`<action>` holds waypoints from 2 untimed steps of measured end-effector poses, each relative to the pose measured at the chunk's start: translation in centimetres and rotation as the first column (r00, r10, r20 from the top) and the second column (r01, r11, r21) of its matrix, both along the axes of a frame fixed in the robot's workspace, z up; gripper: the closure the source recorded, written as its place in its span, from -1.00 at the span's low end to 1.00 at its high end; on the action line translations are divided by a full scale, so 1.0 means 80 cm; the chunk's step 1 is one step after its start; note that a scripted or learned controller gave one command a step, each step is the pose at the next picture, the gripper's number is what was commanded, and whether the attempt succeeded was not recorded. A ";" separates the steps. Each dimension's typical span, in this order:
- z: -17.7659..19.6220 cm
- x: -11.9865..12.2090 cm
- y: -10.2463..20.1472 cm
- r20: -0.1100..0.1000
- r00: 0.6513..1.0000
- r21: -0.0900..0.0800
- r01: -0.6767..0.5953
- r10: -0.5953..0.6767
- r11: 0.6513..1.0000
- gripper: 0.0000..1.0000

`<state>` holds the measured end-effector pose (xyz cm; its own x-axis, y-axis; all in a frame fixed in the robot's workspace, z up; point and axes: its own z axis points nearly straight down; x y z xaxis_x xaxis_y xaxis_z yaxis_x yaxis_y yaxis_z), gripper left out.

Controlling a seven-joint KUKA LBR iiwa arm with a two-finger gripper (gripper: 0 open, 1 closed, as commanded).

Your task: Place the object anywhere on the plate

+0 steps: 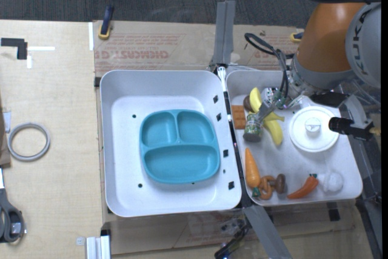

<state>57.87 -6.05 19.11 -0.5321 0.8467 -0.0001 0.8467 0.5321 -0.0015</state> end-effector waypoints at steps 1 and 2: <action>0.000 -0.009 0.131 -0.001 1.000 0.000 -0.020 0.020 1.000 1.00; -0.046 -0.041 0.212 -0.002 0.998 -0.001 -0.067 0.067 0.998 1.00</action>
<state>54.56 10.91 15.41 -0.5877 0.8091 0.0004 0.8091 0.5877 -0.0038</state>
